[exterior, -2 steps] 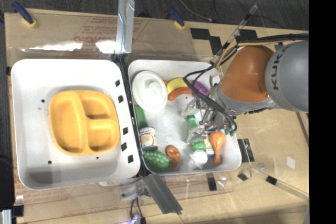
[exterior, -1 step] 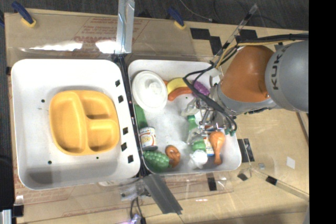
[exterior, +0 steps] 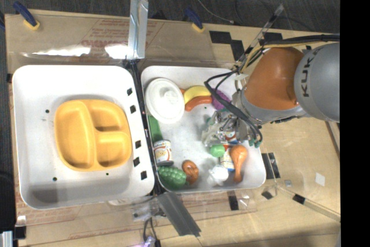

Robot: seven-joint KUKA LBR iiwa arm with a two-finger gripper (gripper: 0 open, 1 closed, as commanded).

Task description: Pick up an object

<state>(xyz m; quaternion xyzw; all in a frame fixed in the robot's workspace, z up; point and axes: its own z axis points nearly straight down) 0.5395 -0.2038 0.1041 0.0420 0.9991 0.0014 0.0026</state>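
Note:
My gripper [exterior: 218, 131] reaches down into the right bin [exterior: 191, 124], over its middle right part, with the arm's orange band just behind it. Directly beneath and beside the gripper lie a small green ball [exterior: 216, 151], an orange drumstick-shaped toy [exterior: 237, 158] and a white piece [exterior: 218, 173]. Farther left in the same bin are a white round lid [exterior: 165, 99], a yellow and orange banana-like toy [exterior: 196, 95], a green bottle [exterior: 154, 128], a small jar [exterior: 163, 151], a green bumpy toy [exterior: 173, 176] and a brown toy [exterior: 190, 169]. No object shows between the fingers.
The left bin [exterior: 34, 101] holds a yellow divided tray [exterior: 92, 133]. Cables [exterior: 228, 81] loop from the wrist over the right bin's far edge. A purple item [exterior: 219, 102] peeks out beside the arm.

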